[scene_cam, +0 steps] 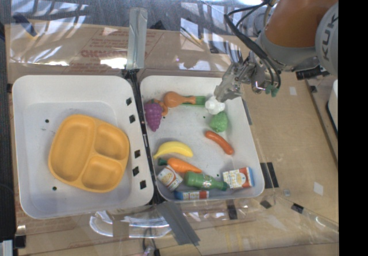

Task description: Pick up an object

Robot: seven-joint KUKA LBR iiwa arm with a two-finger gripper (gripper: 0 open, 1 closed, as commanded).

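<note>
Over the right bin's [253, 151] far edge the gripper [225, 92] is poised just above a white-and-green toy [217, 114] (the likely target); whether anything is clasped cannot be told. A descent is judged next.

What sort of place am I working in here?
Likely a lab bench for robot picking trials: two taped-down white bins, toy food such as a banana, and a yellow divided tray.
</note>
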